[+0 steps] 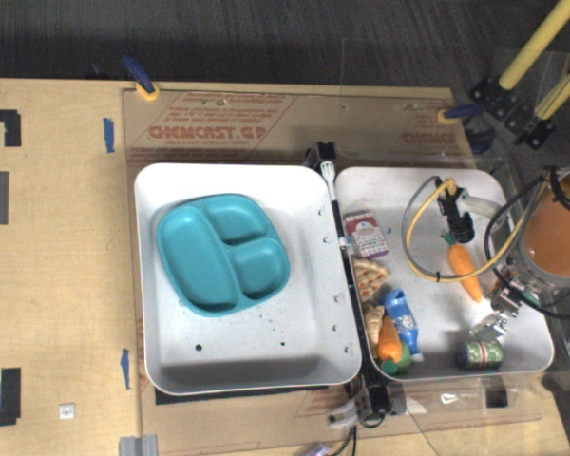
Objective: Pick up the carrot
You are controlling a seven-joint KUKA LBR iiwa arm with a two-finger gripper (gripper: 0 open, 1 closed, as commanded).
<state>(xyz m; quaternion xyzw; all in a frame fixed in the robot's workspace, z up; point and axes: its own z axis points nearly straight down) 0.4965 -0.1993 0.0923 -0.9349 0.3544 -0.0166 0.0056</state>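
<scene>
Several items around carrot [466, 274] in right bin [435, 323]: green can [480, 352] below, blue packet [402, 321] further left. End effector [502, 300] beside carrot; spread or pressed, cannot tell.

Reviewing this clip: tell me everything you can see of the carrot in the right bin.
The carrot is small, smooth and bright orange, likely a plastic toy, with a hint of green at its thicker upper end. It lies flat on the white floor of the right bin, slanted, its narrow tip pointing down-right toward the end effector. Whether those two touch is unclear. No other loose item touches it.
</scene>
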